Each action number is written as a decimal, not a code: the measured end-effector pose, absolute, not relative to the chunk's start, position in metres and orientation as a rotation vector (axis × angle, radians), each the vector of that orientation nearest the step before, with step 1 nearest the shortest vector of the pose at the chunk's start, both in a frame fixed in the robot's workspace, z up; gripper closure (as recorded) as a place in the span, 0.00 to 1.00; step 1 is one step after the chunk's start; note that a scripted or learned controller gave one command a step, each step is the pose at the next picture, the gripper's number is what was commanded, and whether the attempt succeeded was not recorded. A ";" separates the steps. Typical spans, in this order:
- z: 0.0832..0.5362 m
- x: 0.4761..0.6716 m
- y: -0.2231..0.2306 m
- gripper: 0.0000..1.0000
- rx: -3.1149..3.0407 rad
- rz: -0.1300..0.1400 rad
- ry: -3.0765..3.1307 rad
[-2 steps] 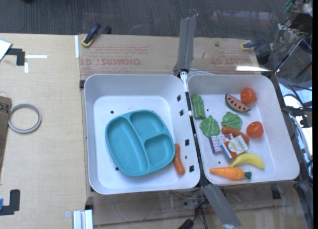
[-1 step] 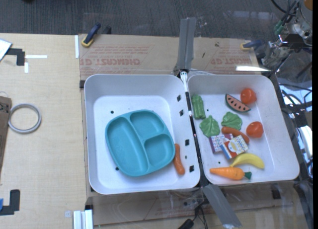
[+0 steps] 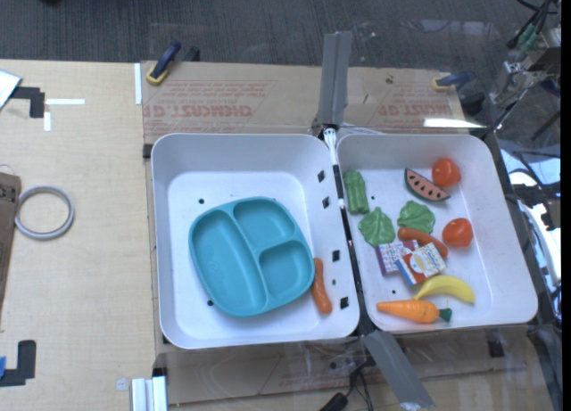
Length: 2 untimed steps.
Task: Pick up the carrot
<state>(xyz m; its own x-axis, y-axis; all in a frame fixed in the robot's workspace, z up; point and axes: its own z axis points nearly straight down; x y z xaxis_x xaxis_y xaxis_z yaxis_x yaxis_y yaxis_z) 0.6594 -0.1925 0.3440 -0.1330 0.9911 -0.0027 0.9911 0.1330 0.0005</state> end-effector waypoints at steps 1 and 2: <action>0.135 0.640 -0.172 1.00 2.021 -0.002 2.407; 0.266 0.633 -0.185 1.00 2.084 -0.001 2.348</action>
